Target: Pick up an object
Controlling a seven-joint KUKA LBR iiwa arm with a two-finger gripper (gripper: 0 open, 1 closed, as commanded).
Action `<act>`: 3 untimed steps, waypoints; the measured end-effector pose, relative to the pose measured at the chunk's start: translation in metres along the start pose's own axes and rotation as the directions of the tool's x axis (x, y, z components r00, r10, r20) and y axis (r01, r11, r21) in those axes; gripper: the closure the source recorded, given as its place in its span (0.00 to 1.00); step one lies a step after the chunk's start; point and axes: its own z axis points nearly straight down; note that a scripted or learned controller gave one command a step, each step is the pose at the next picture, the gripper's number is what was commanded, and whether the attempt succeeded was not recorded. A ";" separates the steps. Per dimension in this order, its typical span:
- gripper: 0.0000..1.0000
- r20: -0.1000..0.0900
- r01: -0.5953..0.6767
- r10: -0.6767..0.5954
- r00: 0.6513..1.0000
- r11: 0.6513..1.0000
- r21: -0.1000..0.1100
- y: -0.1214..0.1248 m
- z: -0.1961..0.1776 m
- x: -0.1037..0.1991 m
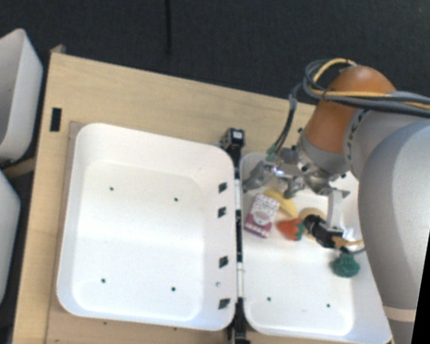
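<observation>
I hang my gripper (289, 180) low over the far end of the right bin (296, 317), above a cluster: a yellow piece (281, 201), a pink-and-white packet (262, 215), a red object (290, 229). I judge this the approach; whether anything is grasped I cannot tell. Next I must settle on one item.

The grey arm (398, 183) reaches in from the right, bulky in the foreground. Its orange band (343, 107) sits above the wrist, which points steeply downward, carrying the gripper (282, 186) low beneath it.
</observation>
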 end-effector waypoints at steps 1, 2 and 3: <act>1.00 0.001 -0.004 0.004 1.000 1.000 -0.002 0.000 -0.014 -0.004; 1.00 -0.002 -0.001 0.001 1.000 1.000 -0.004 -0.022 -0.108 0.046; 1.00 -0.004 0.000 0.000 1.000 1.000 0.001 -0.030 -0.120 0.096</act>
